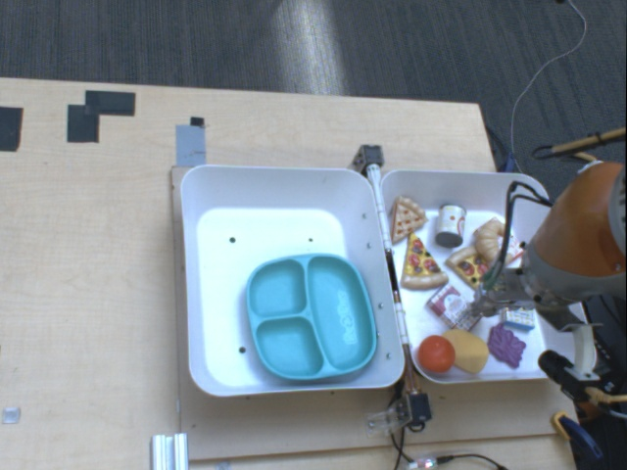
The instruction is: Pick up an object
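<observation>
Pincer (482,306) low in right bin (431,186), grip state cannot be told; crowded toys risk a glancing miss off packet (449,305)

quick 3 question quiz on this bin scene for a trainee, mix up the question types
1. True or false: the light blue three-compartment plastic tray lies in the left white bin.
2. Which sits nearest the red tomato-like ball? A) small silver can B) yellow block C) purple grape cluster toy
3. Fill in: the two pizza slice toys lie in the ____ white bin.

Key: 1 true; 2 B, they look to be touching; 3 right, where the grey arm's gripper reaches among the toys.
</observation>
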Available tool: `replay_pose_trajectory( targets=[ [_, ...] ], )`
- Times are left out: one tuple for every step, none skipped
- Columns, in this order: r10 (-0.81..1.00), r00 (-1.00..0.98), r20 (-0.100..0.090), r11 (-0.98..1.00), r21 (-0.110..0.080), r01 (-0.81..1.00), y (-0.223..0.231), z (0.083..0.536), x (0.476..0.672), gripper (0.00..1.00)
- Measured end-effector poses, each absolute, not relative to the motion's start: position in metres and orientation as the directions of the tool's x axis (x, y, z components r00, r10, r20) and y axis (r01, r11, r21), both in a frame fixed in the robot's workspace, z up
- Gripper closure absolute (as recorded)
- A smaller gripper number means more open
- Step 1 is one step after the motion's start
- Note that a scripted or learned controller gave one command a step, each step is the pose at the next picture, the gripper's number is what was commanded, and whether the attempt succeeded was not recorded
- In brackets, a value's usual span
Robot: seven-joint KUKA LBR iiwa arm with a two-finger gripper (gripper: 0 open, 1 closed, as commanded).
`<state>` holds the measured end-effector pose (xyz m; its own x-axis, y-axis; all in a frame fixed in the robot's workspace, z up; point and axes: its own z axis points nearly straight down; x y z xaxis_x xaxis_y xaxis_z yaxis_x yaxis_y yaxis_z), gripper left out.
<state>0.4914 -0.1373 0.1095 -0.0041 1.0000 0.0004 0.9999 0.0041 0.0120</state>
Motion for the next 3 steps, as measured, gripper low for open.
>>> replay_pose_trajectory(
  targets=[
    [1.0,-0.004,0.0,0.004,0.011,1.0,-0.137,0.109,0.491,0.0],
    [1.0,-0.001,-0.004,0.001,0.018,1.0,-0.086,0.09,0.492,0.0],
    [1.0,-0.002,-0.005,0.002,0.026,1.0,-0.085,0.103,0.495,1.0]
  ],
)
